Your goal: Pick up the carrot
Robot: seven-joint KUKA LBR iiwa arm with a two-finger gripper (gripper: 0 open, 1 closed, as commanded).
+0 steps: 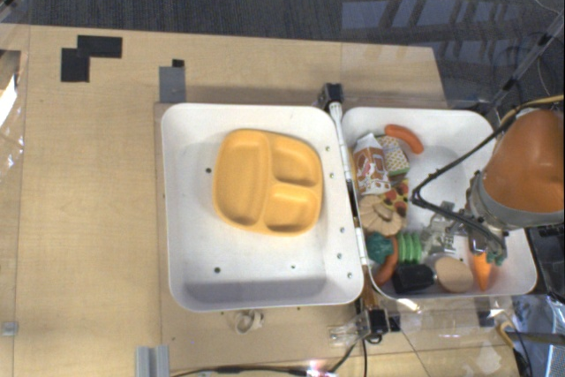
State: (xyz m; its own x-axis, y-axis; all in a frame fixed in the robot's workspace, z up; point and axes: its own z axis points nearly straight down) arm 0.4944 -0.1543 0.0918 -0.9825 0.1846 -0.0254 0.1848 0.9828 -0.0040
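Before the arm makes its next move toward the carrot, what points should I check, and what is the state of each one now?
1. Carrot in view, in the right bin near its front right corner: ok.
2. Pincer above the right bin, close to the carrot: ok.
3. Carrot between the pincer's fingers: cannot tell.
4. Free room around the carrot: not ok, a beige item lies against it.
5. Yellow tray in the left bin, away from the work: ok.

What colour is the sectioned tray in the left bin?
Yellow-orange, plain. The sectioned tray shows clearly in the camera view.
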